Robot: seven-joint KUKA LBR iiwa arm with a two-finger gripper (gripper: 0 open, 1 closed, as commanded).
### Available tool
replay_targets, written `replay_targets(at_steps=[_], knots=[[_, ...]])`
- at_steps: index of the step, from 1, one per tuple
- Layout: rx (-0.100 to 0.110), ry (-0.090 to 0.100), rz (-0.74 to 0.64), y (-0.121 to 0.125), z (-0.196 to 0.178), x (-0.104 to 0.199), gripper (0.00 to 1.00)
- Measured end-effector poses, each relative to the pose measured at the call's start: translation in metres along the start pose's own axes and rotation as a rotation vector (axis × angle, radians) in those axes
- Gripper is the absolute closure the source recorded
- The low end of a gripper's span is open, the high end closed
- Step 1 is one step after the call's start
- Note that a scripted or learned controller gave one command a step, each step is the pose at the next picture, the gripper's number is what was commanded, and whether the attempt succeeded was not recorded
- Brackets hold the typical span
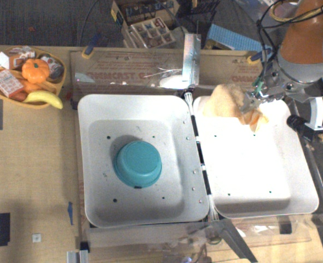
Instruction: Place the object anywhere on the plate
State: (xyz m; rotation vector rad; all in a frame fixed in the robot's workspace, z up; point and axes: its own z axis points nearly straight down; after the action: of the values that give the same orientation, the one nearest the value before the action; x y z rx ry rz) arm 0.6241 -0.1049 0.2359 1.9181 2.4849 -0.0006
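A teal round plate (138,163) lies in the middle of the left bin (96,119). A pale cream and orange object (223,102) is at the far edge of the right bin (260,169), blurred, with an orange part (254,120) at its right end. My gripper (253,102) hangs over that right end, touching or just above it. The grey arm with its orange band (306,15) reaches in from the upper right.
A bowl of toy fruit (27,78) sits on the bench at the far left. A cardboard wall (134,70) and an upright metal piece (190,59) stand behind the bins. Cables and boxes lie beyond the bench.
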Motion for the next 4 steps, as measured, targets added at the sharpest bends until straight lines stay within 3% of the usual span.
replay_targets(at_steps=[1,3,4], knots=[[0.002,0.002,-0.004,0.001,0.011,0.002,1.00],[-0.001,0.003,-0.802,0.002,0.018,0.104,1.00],[-0.005,0.000,-1.197,0.013,0.017,0.144,1.00]])
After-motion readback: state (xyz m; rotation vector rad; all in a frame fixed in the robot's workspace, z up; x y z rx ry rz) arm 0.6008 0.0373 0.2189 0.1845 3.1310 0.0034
